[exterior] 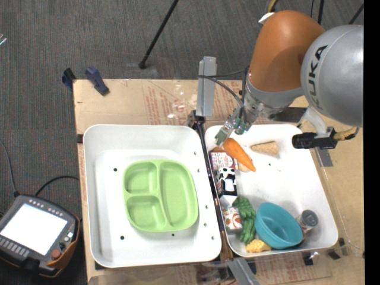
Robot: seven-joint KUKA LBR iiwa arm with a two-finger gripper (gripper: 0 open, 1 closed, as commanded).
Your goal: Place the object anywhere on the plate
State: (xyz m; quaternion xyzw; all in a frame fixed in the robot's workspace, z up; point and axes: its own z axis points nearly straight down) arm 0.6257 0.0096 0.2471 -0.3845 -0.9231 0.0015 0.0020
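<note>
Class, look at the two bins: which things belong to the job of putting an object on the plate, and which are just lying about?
Belonging to the job:
gripper
carrot, right beside the gripper
green plate in the left bin

Just lying about:
blue bowl
bread wedge
small can
green vegetable
corn

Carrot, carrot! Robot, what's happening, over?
Gripper over right bin, at the carrot's top end. Carrot not lifted. Green plate waits in left bin, bin walls between.
</note>
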